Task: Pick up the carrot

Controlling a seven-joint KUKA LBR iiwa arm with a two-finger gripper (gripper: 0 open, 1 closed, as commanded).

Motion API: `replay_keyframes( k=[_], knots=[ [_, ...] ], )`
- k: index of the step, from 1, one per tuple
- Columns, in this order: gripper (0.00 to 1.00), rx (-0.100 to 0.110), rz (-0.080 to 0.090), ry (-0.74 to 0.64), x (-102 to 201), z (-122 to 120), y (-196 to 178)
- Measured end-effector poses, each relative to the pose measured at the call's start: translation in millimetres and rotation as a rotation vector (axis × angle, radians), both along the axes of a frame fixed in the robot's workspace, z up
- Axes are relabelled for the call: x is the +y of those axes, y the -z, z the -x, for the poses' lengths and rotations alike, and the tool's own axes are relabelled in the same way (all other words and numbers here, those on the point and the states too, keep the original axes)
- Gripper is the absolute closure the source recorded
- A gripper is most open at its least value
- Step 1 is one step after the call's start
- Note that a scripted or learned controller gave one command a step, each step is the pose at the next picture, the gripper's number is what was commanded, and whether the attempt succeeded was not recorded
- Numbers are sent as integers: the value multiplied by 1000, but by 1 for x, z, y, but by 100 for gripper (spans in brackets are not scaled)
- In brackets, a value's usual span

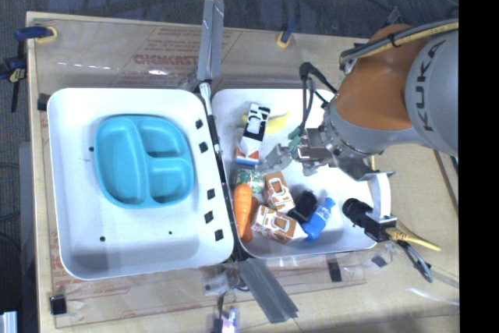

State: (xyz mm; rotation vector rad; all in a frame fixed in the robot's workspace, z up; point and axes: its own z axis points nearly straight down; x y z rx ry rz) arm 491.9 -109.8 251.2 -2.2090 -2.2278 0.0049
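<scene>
You have the carrot [243,210] lying near the front of the right bin [352,242], against its left wall, not yet lifted. It looks orange and tapered, with a bit of green at its far end, and small printed cartons [274,207] touch its right side. Beyond it, the gripper [300,150] hovers over the clutter in the middle of that bin, near the carrot but up and right of it. You cannot tell how its fingers stand from here. The whole grasp is left. The left bin [78,242] holds a blue tray [144,160].
</scene>
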Motion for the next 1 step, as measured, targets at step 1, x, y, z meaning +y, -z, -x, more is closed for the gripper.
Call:
replay_keyframes(
  k=[1],
  knots=[
    [0, -23, 8, -269, -14, 3, 139]
  ],
)
